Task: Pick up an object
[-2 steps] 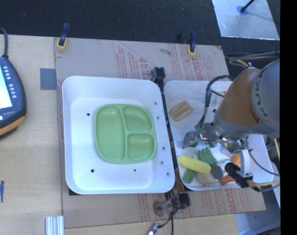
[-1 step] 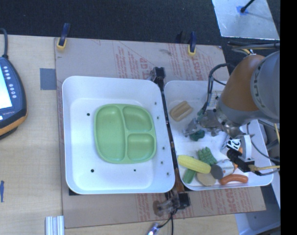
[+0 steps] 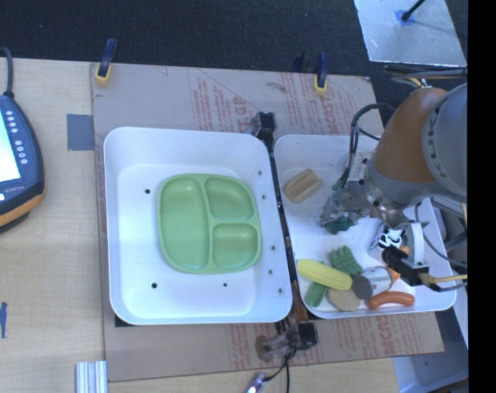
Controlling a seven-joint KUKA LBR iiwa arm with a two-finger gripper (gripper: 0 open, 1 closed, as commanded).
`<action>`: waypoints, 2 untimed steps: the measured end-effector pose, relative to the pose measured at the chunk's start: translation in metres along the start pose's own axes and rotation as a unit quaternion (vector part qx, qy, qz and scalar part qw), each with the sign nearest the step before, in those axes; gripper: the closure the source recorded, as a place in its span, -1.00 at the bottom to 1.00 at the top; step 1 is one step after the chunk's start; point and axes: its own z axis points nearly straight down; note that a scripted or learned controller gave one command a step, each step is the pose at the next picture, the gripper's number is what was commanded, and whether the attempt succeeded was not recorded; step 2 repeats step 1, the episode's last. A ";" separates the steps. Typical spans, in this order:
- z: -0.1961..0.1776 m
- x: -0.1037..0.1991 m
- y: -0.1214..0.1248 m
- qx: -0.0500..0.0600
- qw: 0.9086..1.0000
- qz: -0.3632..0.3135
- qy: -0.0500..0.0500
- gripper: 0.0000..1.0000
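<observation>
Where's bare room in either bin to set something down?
Left white bin: bare floor all around the green divided plate. Right white bin: a small patch left of the tan block. Its near end is crowded: yellow corn cob, orange carrot.

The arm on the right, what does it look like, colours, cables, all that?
The bulky grey arm has rounded segments and a broad orange band above its wrist. Thin black cables loop beside it. The small dark tool at its end looks greenish-black, too blurred for detail.
</observation>
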 end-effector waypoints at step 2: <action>-0.090 0.056 -0.028 -0.002 1.000 0.001 0.000 1.00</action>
